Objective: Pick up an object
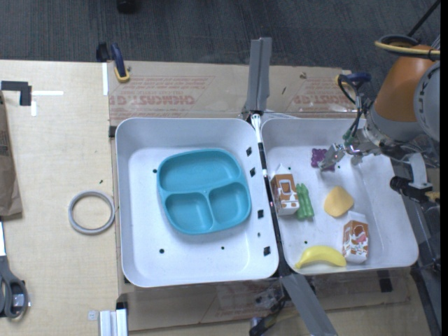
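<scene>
Item: purple object (320,157), small and lumpy, possibly toy grapes; lies on the floor of the right bin (392,254) near its back wall, just beside the pincer (334,157). Nothing is seen between the pincer's tips; whether they stand apart or together cannot be told.

Same bin, other candidates: yellow wedge (339,202) at centre; brown carton (284,192) touching a green vegetable (303,201) by the left wall; banana (321,257) and a second carton (356,241) at the front.

Left bin (133,243): teal divided tray (204,190).

Table (56,152): grey ring (92,211), well apart from both bins.

Handling note (judgement): the purple object looks the nearest target. Centre the pincer over it, descend straight, keep off the back wall, and close low so the lumps seat firmly.

Arm (406,89): enters from the right, orange band high, wrist angled down and leftward into the right bin's rear corner.
</scene>
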Tool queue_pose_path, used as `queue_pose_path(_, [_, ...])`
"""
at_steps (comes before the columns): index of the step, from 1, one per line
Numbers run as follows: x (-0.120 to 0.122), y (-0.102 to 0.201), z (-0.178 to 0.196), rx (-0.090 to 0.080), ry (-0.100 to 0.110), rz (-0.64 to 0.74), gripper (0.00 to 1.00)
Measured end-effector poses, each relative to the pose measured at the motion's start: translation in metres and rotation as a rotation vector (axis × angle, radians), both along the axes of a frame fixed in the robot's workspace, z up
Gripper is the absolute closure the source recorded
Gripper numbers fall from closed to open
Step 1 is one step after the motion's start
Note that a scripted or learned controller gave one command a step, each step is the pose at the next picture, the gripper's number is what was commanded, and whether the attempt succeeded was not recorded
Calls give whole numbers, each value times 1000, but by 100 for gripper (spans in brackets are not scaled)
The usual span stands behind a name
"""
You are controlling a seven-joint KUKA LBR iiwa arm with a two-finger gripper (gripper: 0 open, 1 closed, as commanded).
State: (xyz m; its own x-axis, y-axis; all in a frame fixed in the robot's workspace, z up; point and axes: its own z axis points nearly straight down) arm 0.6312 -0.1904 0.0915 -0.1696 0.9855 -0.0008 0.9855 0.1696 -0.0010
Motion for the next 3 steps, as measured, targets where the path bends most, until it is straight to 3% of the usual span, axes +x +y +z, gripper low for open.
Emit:
queue_pose_path(1, [1,-1,10,-1,-3,-2,100])
queue_pose_path(2, [1,-1,10,-1,-3,-3,0])
queue_pose_path(3, [29,12,2,-1,-4,245,0])
